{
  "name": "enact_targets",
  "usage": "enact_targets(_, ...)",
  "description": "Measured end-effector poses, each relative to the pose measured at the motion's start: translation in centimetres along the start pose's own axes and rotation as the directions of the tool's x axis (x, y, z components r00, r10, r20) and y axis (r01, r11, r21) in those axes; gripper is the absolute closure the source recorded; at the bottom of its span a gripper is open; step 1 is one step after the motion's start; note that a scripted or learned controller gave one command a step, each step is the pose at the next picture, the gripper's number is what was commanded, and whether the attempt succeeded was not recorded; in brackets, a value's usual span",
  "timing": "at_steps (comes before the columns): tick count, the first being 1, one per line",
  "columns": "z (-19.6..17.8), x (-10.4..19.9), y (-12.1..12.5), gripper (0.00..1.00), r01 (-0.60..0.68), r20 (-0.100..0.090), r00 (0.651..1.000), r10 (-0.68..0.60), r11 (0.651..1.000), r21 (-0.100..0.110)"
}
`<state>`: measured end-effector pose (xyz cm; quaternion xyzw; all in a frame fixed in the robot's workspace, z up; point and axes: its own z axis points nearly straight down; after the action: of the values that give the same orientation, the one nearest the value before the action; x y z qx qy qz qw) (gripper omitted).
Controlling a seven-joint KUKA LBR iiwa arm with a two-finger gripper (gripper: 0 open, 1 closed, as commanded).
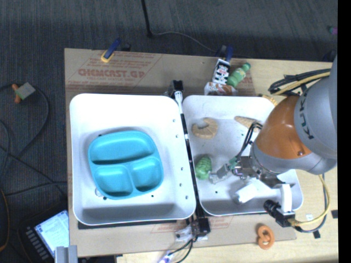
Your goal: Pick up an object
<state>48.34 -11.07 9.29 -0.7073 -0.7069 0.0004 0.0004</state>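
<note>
In the right bin (219, 107) lie a green leafy toy (203, 166), a beige ring-shaped piece (204, 128), a tan cone-like piece (246, 120) and a white block (249, 193). My gripper (226, 171) hangs low over the bin floor, just right of the green toy and above-left of the white block. The grey and orange wrist (281, 138) hides part of the bin's right side. Nothing is visibly held.
The left bin (82, 114) holds a blue divided tray (125, 163). Behind the right bin stand a small bottle and a green toy (229, 75). An orange ring (265, 236) lies on the bench at the front right. Cables run at the right.
</note>
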Motion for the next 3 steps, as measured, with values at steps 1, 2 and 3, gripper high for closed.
enact_targets(1,-2.4,-3.1,7.7,0.00,0.001,0.002,1.000,-0.001,1.000,-0.002)
enact_targets(2,-3.4,-3.1,7.6,1.00,0.001,0.002,1.000,-0.001,1.000,0.000)
enact_targets(3,-8.9,-3.0,2.7,1.00,0.000,0.001,1.000,0.000,1.000,0.000)
